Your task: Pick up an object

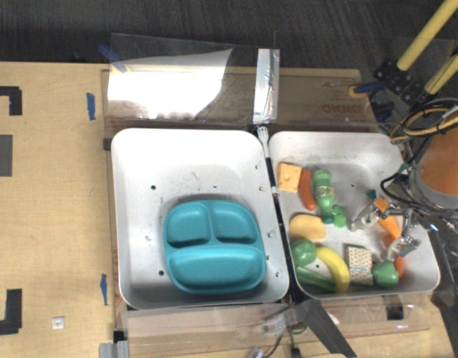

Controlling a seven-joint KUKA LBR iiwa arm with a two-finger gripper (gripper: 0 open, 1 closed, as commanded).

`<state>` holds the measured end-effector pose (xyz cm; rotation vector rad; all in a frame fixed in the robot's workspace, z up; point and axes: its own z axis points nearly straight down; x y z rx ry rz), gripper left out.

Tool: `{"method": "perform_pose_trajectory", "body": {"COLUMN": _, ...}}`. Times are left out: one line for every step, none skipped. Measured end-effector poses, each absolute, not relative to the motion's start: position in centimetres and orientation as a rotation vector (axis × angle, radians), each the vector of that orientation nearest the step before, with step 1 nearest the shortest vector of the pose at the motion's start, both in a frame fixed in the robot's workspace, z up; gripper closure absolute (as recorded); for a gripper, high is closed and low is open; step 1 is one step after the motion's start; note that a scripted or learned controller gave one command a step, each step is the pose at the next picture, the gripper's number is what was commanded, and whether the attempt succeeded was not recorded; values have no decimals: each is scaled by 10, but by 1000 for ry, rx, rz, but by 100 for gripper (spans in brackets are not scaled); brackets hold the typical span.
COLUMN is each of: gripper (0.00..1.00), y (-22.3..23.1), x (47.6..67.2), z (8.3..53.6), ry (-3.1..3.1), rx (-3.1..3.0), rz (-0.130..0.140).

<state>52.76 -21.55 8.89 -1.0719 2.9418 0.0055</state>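
The right bin holds several toy foods. An orange cheese block lies at its upper left, with a red-orange carrot and a knobbly green piece beside it. Lower down are a yellow fruit, a green pepper, a banana, a beige waffle square and a green ball. My gripper is low in the bin's right half, above the waffle and the ball. A small orange piece sits right at the gripper; whether it is gripped is unclear.
A teal divided plate lies in the front half of the left bin. The arm's orange band and black cables hang over the right bin's right rim. A clear plastic sheet lies behind the bins.
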Motion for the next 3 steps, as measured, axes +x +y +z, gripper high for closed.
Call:
{"method": "perform_pose_trajectory", "body": {"gripper": 0, "y": -214, "x": 521, "z": 89, "ry": 2909, "rx": -1143, "rz": 4}}
{"method": "perform_pose_trajectory", "body": {"gripper": 0, "y": -212, "x": 517, "z": 89, "ry": 2868, "rx": -1238, "rz": 5}}
{"method": "perform_pose_trajectory", "body": {"gripper": 0, "y": -209, "x": 516, "z": 89, "ry": 2809, "rx": -1371, "rz": 11}}
